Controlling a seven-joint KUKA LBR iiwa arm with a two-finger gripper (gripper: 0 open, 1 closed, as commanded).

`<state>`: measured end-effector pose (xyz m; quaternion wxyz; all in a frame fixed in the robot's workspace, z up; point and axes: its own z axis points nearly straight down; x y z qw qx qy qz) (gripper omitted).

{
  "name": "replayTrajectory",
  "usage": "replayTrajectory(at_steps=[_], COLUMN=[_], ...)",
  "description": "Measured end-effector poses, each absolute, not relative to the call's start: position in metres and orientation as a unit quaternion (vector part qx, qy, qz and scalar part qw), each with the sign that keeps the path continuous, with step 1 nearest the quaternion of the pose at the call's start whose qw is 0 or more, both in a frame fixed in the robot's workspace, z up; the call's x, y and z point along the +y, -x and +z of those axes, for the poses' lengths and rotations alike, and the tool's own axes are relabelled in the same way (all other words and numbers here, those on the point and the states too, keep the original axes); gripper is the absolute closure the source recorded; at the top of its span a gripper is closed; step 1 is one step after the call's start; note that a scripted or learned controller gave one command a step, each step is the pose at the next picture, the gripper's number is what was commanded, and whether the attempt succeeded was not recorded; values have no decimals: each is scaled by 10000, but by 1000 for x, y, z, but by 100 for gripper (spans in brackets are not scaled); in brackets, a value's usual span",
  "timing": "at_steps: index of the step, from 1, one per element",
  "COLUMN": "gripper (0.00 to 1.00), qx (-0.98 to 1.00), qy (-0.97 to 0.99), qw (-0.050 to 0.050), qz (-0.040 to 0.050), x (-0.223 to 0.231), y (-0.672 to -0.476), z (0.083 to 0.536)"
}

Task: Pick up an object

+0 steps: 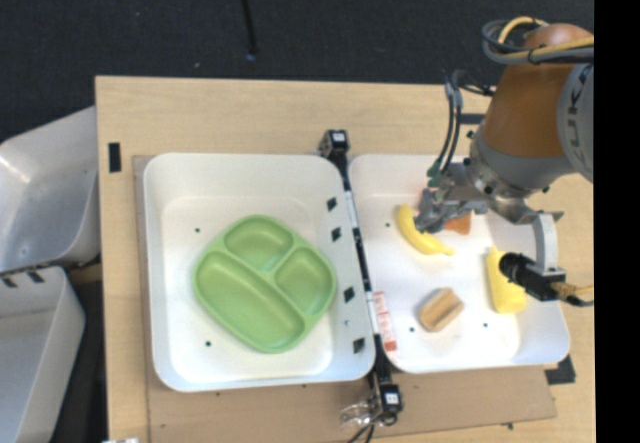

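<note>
Right now we see the gripper (437, 214) low in the right bin (400, 341), touching the banana (421, 234) whose long axis slants down-right just below-left of it, though its grip we cannot tell.

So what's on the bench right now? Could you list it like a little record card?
left bin: holds a green divided plate
right bin: holds a banana, a tan block, a yellow object and a small orange item
arm: reaches in from the right
claw: low over the banana's upper end, beside the orange item
held: nothing visibly
</note>
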<state>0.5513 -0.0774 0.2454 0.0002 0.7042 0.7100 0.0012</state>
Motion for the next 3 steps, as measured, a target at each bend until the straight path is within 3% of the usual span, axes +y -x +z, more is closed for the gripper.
replayTrajectory(at_steps=[2, 3], gripper=[100, 100], qx=[7092, 7089], qy=[-7050, -7053], qw=[4, 0], qz=[3, -2], x=[33, 80], y=[-570, -570], z=[243, 236])
